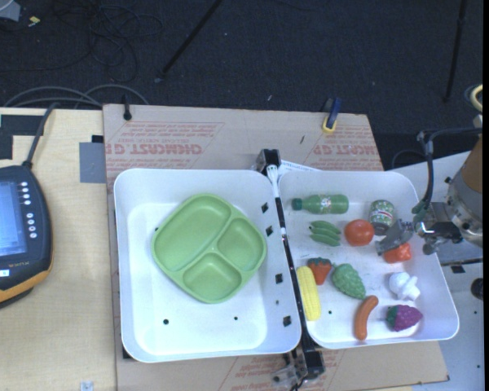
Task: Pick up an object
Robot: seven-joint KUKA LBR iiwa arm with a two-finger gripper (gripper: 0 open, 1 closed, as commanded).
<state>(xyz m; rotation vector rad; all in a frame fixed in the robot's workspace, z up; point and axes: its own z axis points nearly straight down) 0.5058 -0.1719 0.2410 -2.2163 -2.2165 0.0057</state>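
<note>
Gripper (pixel 394 241) low in right bin (pixel 436 218), over orange-red toy (pixel 398 253), beside tomato (pixel 359 232) and can (pixel 382 213). Jaw state: cannot tell.

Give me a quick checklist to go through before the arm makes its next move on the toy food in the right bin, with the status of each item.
1. Gripper is over the right bin: ok.
2. A target is near the gripper: ok, the red-orange toy lies right beside it.
3. Something is held between the fingers: cannot tell, the view is too small and blurred there.
4. Neighbours leave room: not ok, the tomato and the small can lie close by.
5. The green divided plate sits in the left bin, out of the way: ok.
</note>
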